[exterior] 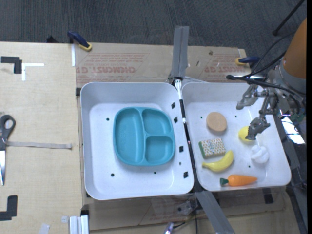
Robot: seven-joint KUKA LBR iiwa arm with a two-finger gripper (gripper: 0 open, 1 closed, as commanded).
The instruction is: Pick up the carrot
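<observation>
While the carrot [239,180] lies untouched at six o'clock in the right bin [278,177], the gripper [252,117] hovers, apparently open and empty. Approach step: it must travel toward six and descend.

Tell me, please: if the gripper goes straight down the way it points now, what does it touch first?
Probably the lemon: the gripper hangs right over its edge. The carrot lies nearer the front wall, off that line. Depth is hard to judge.

My view: robotics lab bench. Left of pincer [253,116]: white bins [92,145] clamped to cardboard [122,62]; farther left, scissors [5,135], tape marks [12,63].
</observation>
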